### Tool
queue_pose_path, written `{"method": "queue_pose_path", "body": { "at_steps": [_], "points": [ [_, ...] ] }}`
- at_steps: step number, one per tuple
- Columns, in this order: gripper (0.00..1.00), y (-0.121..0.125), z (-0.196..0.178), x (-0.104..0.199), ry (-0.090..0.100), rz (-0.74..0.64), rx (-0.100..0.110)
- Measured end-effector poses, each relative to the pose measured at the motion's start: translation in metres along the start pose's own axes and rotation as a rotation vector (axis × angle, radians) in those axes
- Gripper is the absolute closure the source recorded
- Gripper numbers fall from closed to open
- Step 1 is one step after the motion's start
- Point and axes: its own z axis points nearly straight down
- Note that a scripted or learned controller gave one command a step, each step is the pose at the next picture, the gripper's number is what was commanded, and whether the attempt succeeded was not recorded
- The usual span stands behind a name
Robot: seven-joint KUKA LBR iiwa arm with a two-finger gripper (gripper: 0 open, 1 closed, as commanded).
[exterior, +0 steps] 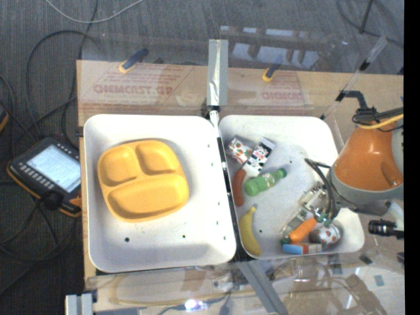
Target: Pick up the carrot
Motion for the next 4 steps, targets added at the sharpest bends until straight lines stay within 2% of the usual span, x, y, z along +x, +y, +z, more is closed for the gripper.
{"method": "queue_pose_path", "body": {
  "at_steps": [1,2,3,4],
  "points": [
    [0.0,0.021,-0.001,0.018,-0.009,0.075,-0.002],
    [0.0,-0.028,0.0,-0.035,-0.004,0.122,-0.004],
    [1.0,-0.024,-0.01,-0.035,-0.005,0.121,-0.01],
    [0.0,-0.024,-0.009,-0.035,-0.004,0.121,-0.009]
  ]
}}
